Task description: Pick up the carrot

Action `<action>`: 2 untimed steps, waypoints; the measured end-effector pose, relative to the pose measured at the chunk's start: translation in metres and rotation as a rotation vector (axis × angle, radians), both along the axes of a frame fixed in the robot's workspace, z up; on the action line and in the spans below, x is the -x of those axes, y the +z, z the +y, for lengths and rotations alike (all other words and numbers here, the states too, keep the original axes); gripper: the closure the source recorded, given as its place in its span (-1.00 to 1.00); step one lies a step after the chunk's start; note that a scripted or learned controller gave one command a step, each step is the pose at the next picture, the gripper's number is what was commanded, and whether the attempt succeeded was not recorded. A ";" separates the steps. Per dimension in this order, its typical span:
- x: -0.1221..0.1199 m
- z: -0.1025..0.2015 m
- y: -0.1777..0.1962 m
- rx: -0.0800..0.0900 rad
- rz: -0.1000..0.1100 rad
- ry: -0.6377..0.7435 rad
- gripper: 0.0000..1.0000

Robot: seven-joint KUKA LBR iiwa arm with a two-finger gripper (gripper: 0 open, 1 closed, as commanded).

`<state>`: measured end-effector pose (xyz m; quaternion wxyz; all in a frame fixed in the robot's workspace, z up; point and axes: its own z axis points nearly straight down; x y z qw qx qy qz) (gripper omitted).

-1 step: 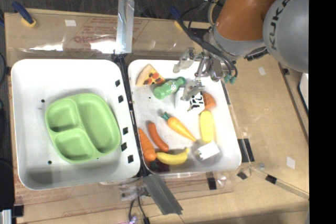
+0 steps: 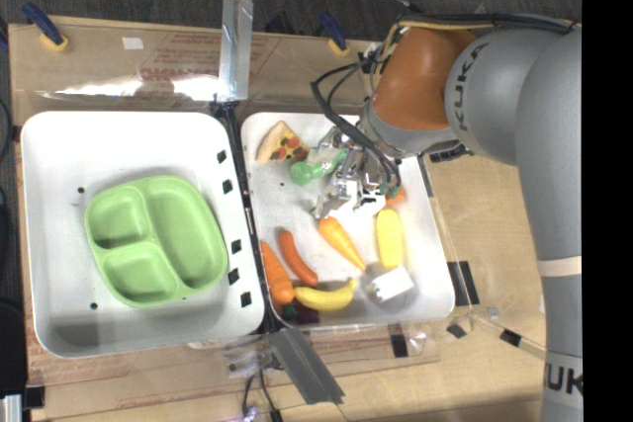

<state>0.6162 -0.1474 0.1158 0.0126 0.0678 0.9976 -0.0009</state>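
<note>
Carrot (image 2: 340,242) just below the lowered claw (image 2: 348,193), its grip state impossible to tell.

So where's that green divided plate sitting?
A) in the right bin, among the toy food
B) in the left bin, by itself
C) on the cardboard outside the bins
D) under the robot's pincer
B: the green divided plate lies in the left bin, while the carrot and the pincer are over in the right bin.
</note>
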 end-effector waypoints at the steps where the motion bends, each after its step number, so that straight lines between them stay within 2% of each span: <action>1: 0.042 0.026 -0.018 0.000 0.010 0.033 -1.00; 2: 0.097 -0.003 -0.024 -0.003 0.026 0.054 -1.00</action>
